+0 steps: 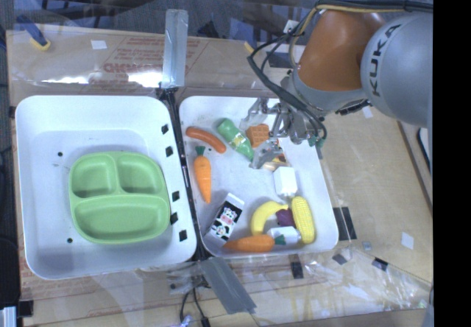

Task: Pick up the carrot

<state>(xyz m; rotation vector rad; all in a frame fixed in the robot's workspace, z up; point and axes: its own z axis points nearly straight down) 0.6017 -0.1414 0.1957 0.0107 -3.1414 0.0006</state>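
Note:
The carrot (202, 177), orange with a small green top, lies upright along the left side of the right bin (318, 171), close to the wall between the bins. My gripper (268, 143) hangs over the upper middle of that bin, to the right of the carrot and well apart from it. It sits among a green bottle (234, 135) and a small orange block (257, 134). Nothing shows between the gripper and the carrot but bare bin floor.
A red sausage (205, 138) lies just above the carrot. A milk carton (227, 218), a banana (263, 215), a corn cob (302, 219), a white block (285, 180) and an orange piece (250, 244) crowd the bin's lower half. The left bin (29, 171) holds a green divided plate (118, 197).

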